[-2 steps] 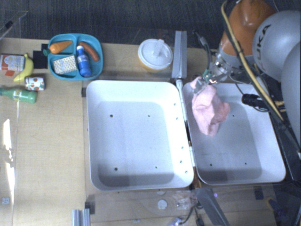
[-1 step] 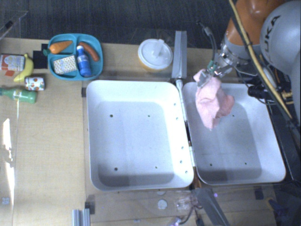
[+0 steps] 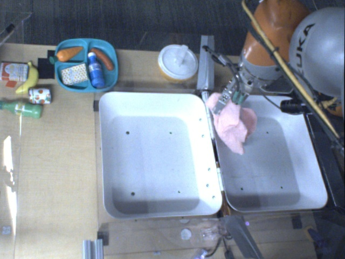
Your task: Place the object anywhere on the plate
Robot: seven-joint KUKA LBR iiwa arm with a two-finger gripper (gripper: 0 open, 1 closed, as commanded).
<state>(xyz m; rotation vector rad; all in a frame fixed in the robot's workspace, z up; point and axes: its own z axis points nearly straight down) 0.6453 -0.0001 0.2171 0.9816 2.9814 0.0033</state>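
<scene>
Camera view, over the bench: my claw (image 3: 230, 97) hangs above the right bin (image 3: 302, 198), near its top left corner, fingers pinched on the upper edge of a pink cloth (image 3: 235, 124) that droops from them over the bin floor. The plate (image 3: 86, 63), a blue divided one already carrying toy food, sits well apart, past the left bin (image 3: 156, 193). The risk, as I judge it: my hold is on an edge only, so the limp cloth may slip free on the long carry, or drag on the wall between the bins.
</scene>
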